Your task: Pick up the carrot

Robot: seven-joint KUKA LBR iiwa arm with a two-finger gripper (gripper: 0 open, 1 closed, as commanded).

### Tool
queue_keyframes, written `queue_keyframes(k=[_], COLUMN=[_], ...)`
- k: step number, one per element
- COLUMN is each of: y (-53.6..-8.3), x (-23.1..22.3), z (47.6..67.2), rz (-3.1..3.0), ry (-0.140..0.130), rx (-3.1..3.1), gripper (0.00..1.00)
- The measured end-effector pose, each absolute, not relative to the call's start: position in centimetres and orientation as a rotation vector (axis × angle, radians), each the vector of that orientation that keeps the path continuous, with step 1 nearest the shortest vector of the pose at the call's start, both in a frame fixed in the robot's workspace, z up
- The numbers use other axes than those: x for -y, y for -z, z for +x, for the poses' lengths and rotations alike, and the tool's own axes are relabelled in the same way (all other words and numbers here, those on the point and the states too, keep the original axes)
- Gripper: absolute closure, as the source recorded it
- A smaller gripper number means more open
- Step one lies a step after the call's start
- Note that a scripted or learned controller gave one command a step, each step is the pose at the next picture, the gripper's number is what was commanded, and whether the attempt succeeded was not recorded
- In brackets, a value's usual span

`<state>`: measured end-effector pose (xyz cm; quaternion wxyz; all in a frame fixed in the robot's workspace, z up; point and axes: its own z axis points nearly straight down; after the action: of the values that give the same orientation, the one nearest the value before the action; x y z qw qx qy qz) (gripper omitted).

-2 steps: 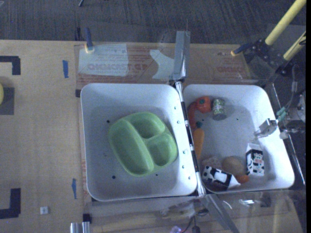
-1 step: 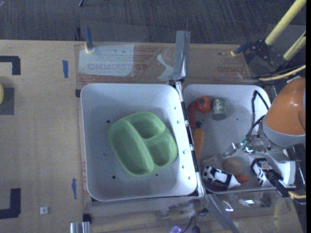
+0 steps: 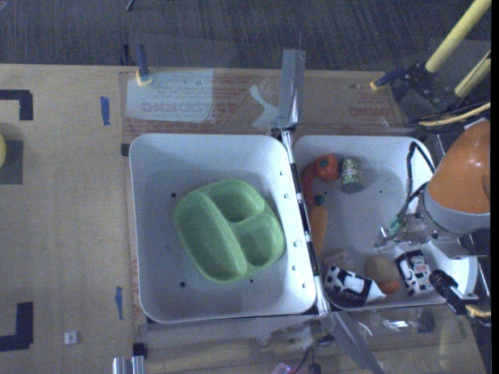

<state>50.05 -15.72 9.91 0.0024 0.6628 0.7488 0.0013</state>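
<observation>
Camera view: I look down on two white bins side by side on the bench.
Left bin [image 3: 156,287]: I see a green divided plate [image 3: 228,229] lying near its middle.
Right bin [image 3: 366,148]: it holds every small item I can make out.
Carrot [image 3: 318,226]: it lies along this bin's left wall, about midway down, with nothing touching it that I can see.
Tomato [image 3: 328,167]: near the far left corner, above the carrot.
Can [image 3: 352,174]: just beside the tomato, on its right.
Near edge: a black-and-white item [image 3: 348,284] and a brownish rounded piece [image 3: 380,269] sit there.
Arm [image 3: 465,181]: it reaches over the bin's right side.
Gripper [image 3: 404,228]: it sits well apart from the carrot; I cannot tell its state from here.
</observation>
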Motion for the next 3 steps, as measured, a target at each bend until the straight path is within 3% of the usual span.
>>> queue_keyframes(k=[1, 2, 3], y=[-22.5, -24.3, -25.9], x=[11.5, 4.7, 4.4], z=[48.0, 48.5, 48.0], rz=[2.036, 2.307, 2.356], ry=[-0.001, -0.001, 0.0], rx=[-2.391, -2.13, -2.076], gripper=[1.0, 1.0, 1.0])
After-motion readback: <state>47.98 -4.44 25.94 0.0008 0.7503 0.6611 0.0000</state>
